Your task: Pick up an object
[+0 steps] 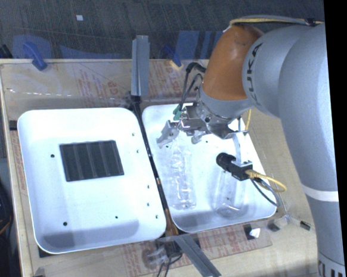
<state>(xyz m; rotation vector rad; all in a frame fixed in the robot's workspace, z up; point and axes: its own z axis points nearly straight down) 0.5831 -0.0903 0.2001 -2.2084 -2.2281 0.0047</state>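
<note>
Two clear plastic bottles lie in the right bin (160, 115). One bottle (181, 179) lies lengthwise near the bin's left wall. The other bottle (228, 197) rests at the front right. My gripper (179, 137) hangs over the far end of the left bottle, at the back of this bin. It is open, and nothing shows between its fingers (165, 134).
A dark ribbed rectangular panel (91, 160) lies flat in the middle of the left bin (35, 125). A ridge (152, 166) separates the two bins. The grey arm (290, 96) covers the right bin's far right corner and the bench's right side.
</note>
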